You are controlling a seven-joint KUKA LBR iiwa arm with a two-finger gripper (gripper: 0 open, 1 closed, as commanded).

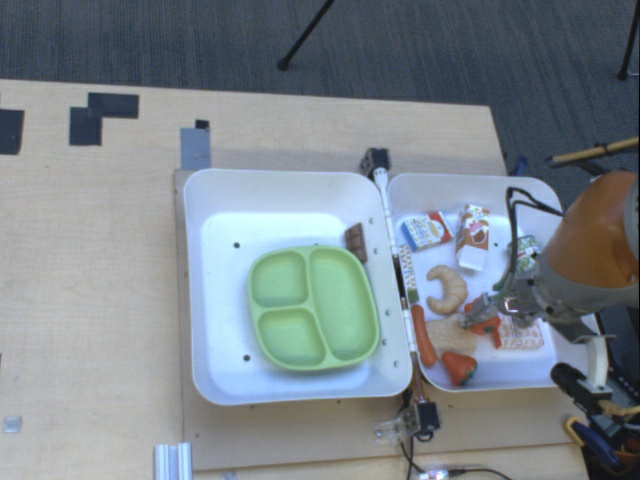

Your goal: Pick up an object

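The arm (600, 243) with its orange band is nearest the camera, above the right bin (530, 376). Its gripper (497, 308) is low inside this bin, and I cannot tell its state. Just left of the gripper lies a croissant (448, 289); beyond it two small cartons (449, 230). The left bin (205, 298) contains a green divided plate (314, 308).

A robotics lab — not a home.
The pale wood table (90, 268) stood on grey carpet (200, 18), a tripod leg (318, 20) behind — cables (420, 438) trailed off its front edge.
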